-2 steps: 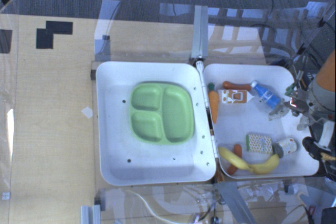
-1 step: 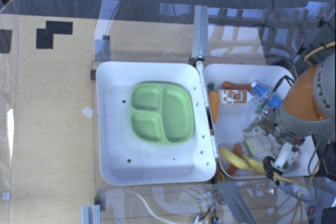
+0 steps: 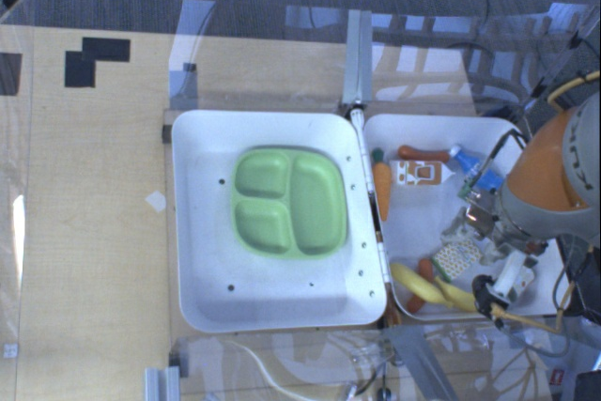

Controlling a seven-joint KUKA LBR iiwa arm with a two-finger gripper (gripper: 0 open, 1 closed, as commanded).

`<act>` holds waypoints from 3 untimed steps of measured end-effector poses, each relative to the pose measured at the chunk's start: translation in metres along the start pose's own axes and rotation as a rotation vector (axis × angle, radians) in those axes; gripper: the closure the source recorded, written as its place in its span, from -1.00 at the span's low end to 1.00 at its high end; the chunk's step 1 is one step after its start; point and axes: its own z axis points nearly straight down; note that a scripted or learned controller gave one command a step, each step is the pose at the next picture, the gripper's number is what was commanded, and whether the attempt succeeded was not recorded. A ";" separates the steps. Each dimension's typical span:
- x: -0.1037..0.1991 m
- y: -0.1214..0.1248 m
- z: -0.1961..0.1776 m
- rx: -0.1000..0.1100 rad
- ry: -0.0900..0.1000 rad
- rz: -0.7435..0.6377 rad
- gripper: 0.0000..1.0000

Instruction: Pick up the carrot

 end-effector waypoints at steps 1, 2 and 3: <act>0.043 -0.036 -0.085 0.012 -0.004 -0.401 1.00; -0.045 0.046 -0.157 0.010 -0.005 -0.469 1.00; -0.042 0.028 -0.117 0.012 -0.004 -0.706 1.00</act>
